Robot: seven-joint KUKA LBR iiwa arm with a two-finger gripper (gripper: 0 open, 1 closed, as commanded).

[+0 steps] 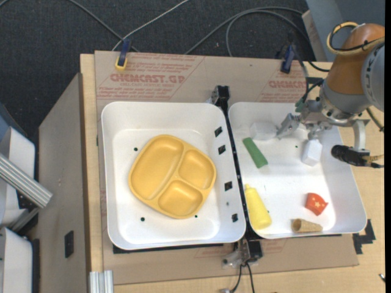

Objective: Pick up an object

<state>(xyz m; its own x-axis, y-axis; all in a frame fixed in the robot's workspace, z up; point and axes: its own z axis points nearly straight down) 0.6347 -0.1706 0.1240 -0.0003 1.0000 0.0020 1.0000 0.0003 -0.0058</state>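
Yellow divided tray [173,176] is sitting in the left bin [116,182]. In the right bin [342,206], gripper [299,133] is hovering at 12 o'clock, fingers spread, pinching nothing. Green block [255,152] is lying nearest, at 9 o'clock; looks like it's lining up, needing to drop over it.

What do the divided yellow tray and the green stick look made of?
Yellow tray: likely moulded plastic, matte to satin, with one even colour and soft rounded dividers. Green stick: probably plastic or foam, matte, flat colour with no glare; too small to be sure.
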